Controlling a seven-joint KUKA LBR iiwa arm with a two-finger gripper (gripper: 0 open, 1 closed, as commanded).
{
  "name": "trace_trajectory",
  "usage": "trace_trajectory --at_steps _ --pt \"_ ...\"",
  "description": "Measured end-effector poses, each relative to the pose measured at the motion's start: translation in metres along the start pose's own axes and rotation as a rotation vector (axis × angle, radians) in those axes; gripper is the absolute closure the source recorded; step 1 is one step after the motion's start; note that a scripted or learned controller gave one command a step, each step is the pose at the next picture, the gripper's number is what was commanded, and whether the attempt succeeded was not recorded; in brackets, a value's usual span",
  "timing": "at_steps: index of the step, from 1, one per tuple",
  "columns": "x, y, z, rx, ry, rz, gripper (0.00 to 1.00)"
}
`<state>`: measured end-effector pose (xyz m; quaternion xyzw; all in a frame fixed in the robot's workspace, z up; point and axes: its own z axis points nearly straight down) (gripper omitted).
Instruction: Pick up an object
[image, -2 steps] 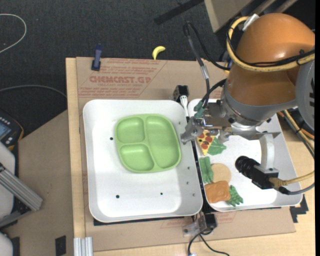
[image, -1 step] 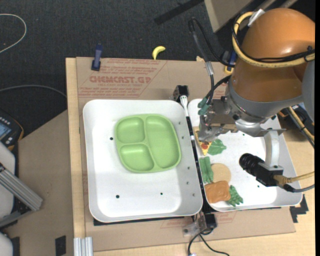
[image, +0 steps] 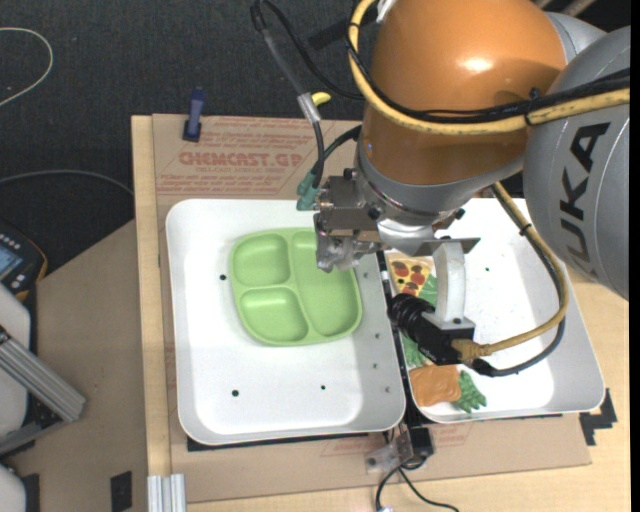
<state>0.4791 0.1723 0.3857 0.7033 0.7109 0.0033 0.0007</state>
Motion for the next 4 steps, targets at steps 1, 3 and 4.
trace_trajectory --at_steps 1,3,4 --pt "-0.005 0.001 -0.008 0.002 -0.003 0.008 1.0" --pt "-0.098 -0.003 0.148 0.017 -0.006 0.016 1.0" --pt "-0.093 0.021 -0.047 -0.015 0.0 0.009 1.0"
